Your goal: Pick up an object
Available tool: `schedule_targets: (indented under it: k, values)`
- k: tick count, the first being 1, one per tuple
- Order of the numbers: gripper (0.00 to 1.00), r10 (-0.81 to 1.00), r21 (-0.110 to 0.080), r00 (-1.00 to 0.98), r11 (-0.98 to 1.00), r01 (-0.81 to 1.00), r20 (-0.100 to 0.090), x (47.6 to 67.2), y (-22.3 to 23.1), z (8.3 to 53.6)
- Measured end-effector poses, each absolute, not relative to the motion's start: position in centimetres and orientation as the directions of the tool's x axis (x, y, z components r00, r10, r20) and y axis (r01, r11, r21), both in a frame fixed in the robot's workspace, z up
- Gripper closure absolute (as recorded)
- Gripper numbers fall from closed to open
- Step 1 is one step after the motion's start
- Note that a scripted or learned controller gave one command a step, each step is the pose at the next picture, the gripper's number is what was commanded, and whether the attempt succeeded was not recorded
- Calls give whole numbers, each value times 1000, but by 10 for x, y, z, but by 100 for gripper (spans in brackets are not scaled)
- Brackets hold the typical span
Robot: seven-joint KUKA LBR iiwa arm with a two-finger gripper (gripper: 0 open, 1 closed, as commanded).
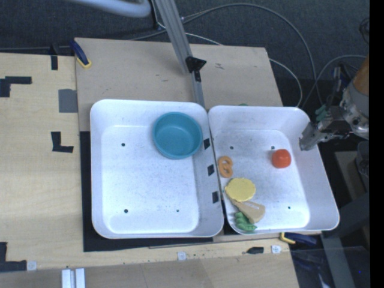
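Dark carpet surrounds a pale wooden bench [36, 161] on which two shallow white bins sit side by side, their inner rims touching near the middle of the frame. Nothing is being carried at this moment: every loose item lies in a bin. In the right bin [300, 218], an orange-red ball [281, 158] rests alone toward the right side, well apart from a cluster along the bin's left wall. That cluster runs downward: a small orange ring [225, 166] at the top, a round yellow piece [240, 189] just below it, a tan wedge [252, 209] touching the yellow piece's lower edge, and a green item [242, 222] tucked into the lower left corner, partly under the wedge. The left bin [120, 215] holds a blue bowl [177, 135], upright, in its upper right corner near the shared rim. The gripper [312, 138] hangs at the right bin's upper right rim, up and to the right of the ball and not touching it; nothing shows between its tips, and whether they are spread or closed I cannot tell. Behind it the arm [360, 101] enters from the right edge of the frame. A slanted metal post [177, 32] descends from the top of the frame to the junction of the bins, and cables [288, 26] loop across the carpet at upper right.
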State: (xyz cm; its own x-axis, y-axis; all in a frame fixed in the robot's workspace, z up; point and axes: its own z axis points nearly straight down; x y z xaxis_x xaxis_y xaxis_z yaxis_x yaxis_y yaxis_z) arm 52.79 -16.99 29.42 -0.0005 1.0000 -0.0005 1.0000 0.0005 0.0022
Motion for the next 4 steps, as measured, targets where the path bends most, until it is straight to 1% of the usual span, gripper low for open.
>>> schedule_targets:
  k: [1, 3, 4]
  values:
    - [100, 1000, -1, -3, 3, 1000, 1, 539, -126, 275]
    - [100, 1000, -2, -4, 4, 1000, 1, 570, -19, 239]
    - [100, 1000, -2, -4, 4, 1000, 0, 584, 22, 230]
